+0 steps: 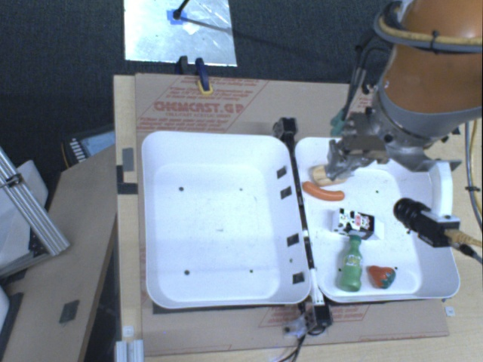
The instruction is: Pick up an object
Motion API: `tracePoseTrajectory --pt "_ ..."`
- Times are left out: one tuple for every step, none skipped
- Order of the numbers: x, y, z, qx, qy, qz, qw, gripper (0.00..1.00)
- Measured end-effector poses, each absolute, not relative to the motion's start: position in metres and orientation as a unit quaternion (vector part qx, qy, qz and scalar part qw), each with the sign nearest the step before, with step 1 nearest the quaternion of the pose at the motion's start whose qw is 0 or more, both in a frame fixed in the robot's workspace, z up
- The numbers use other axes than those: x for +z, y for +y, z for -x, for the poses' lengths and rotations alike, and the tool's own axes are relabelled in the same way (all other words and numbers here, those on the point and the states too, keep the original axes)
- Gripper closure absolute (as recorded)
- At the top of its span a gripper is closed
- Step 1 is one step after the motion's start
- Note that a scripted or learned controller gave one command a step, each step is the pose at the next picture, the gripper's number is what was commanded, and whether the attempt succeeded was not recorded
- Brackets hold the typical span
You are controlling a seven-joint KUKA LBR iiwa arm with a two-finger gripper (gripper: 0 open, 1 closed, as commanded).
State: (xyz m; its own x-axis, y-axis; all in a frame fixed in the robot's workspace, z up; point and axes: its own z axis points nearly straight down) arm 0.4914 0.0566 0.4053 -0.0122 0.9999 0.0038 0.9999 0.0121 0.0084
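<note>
We are hanging our gripper (337, 166) over the tan piece (322, 175) in the right bin (441, 281); jaws' state unclear, nothing lifted yet

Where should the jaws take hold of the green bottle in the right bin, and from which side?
Probably from above, at the middle of the green bottle's body. It lies flat, neck toward the black-and-white packet. Close the jaws across its width: the bin's bare floor lies on one side, and a gap before the small red and green object on the other.
</note>
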Motion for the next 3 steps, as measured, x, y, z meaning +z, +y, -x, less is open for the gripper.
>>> tracePoseTrajectory --pt "0.473 0.100 -0.487 0.0046 0.710 -0.704 0.002 1.00" --pt "0.508 0.125 -0.487 0.0029 0.709 -0.705 0.001 1.00" --pt "0.536 0.135 -0.493 0.0024 0.709 -0.705 0.001 1.00"
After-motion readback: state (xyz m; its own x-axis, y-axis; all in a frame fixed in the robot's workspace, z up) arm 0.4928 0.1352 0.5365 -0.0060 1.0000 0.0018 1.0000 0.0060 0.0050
